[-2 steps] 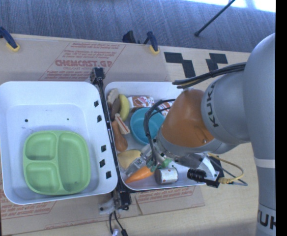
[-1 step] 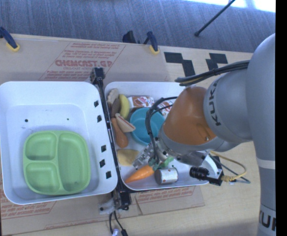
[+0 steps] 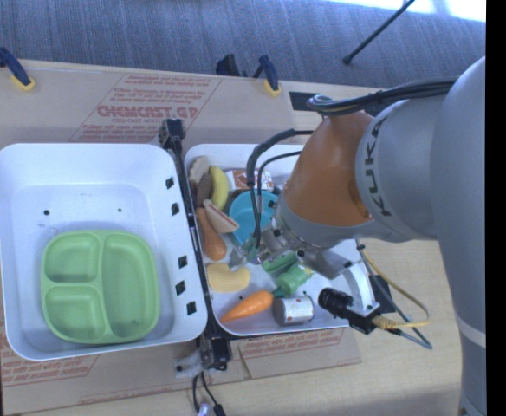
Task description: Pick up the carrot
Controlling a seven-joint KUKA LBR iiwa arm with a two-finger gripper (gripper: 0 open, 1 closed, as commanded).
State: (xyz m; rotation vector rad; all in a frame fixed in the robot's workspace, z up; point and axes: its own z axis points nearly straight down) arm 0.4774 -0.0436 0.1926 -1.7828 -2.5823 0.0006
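Observation:
The carrot (image 3: 246,306) is orange and tapered, and lies near the front wall of the right bin (image 3: 262,330), pointing left. My gripper (image 3: 262,250) hangs over the middle of that bin, above and a little behind the carrot and apart from it. It sits low among the toy foods beside a blue cup (image 3: 247,216). The grey arm with its orange band (image 3: 327,180) hides the back right of the bin.
A yellow slice (image 3: 227,277), a green item (image 3: 288,278) and a silver can (image 3: 294,310) crowd the carrot. A banana (image 3: 218,186) and a long orange-brown piece (image 3: 211,237) lie along the bin's left wall. The left bin (image 3: 28,167) holds a green divided plate (image 3: 101,286).

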